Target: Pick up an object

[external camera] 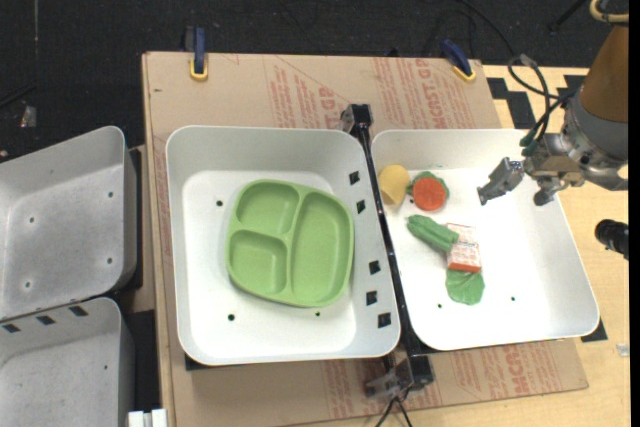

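Observation:
In the right bin [560, 315] lie a yellow lemon-like toy [394, 183], a red toy with a green top [430, 192], a long green toy vegetable [431, 233], a white and orange packet [464, 251] and a round green piece [465, 287]. My gripper [521, 185] hangs over the right bin's upper right part, to the right of the red toy and apart from it. Its fingers [497, 183] stand open with nothing between them.
The left bin [200, 165] holds a green divided plate [291, 242]. A black divider [378, 225] runs between the bins. White bin lids [60, 215] lie at the far left. The arm [605, 105] comes in from the right edge.

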`<state>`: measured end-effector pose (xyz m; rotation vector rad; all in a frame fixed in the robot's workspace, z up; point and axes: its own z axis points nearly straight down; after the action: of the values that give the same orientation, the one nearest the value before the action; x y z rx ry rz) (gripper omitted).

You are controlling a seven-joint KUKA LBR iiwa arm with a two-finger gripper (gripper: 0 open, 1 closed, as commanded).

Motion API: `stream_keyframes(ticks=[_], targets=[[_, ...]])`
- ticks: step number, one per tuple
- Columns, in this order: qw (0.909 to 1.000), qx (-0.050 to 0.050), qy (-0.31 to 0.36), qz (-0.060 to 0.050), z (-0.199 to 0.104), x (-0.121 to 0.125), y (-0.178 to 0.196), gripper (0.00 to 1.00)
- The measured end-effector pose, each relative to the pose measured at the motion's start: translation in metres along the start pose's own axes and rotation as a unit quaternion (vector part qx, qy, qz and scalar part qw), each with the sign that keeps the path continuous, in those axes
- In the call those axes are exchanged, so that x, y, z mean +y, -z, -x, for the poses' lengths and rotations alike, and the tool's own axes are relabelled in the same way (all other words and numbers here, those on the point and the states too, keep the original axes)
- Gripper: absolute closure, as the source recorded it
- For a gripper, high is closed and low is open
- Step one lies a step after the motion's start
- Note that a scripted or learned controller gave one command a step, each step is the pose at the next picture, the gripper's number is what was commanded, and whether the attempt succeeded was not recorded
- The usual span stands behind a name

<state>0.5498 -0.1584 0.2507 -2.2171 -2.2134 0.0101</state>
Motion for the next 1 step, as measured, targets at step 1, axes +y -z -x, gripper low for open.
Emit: stream_keyframes(ticks=[1], targets=[[1.0000,-0.001,0.001,0.005,-0.0003,0.0022,0.0055,0.00]])
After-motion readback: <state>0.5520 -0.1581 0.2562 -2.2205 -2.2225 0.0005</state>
